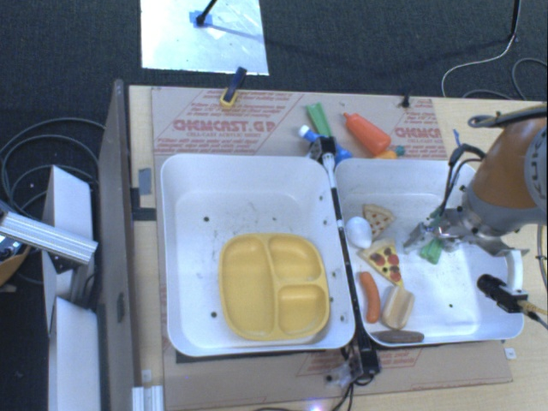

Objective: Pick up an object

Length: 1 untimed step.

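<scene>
Green plastic toy piece is located in the right shallow white bin, right at the tool. Tool state cannot be told. Yellow divided plastic tray is seated in the left white bin.

The scene is evenly and fairly brightly lit from overhead, with no hard shadows. The two white bins read very bright, close to washed out, so their inner surfaces lose detail. A pale sheet on the dark floor at the far left glares strongly. Faint soft shadows sit under the yellow divided plate and along the bin walls. The picture is low in resolution and slightly soft; small toys in the right bin are blurred at their edges. The dark carpet stays dim and grainy.
</scene>
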Motion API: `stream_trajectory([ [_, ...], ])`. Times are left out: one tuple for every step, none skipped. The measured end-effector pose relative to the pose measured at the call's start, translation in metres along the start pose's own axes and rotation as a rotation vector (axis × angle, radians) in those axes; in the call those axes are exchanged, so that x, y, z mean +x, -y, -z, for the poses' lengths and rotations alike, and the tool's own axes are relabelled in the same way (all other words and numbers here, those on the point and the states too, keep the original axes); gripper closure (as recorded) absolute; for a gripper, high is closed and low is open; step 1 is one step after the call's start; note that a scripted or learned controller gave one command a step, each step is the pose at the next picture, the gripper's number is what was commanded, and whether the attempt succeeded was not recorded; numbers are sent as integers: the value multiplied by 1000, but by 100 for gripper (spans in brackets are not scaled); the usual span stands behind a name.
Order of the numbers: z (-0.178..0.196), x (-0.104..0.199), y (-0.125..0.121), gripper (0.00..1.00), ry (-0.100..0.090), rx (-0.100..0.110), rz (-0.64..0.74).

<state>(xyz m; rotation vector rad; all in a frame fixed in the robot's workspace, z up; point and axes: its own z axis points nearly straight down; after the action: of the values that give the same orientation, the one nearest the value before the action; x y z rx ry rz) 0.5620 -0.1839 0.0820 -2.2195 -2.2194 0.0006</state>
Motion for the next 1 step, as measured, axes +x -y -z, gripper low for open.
stream_trajectory([
  [13,-1,-2,100,3,-7,1],
])
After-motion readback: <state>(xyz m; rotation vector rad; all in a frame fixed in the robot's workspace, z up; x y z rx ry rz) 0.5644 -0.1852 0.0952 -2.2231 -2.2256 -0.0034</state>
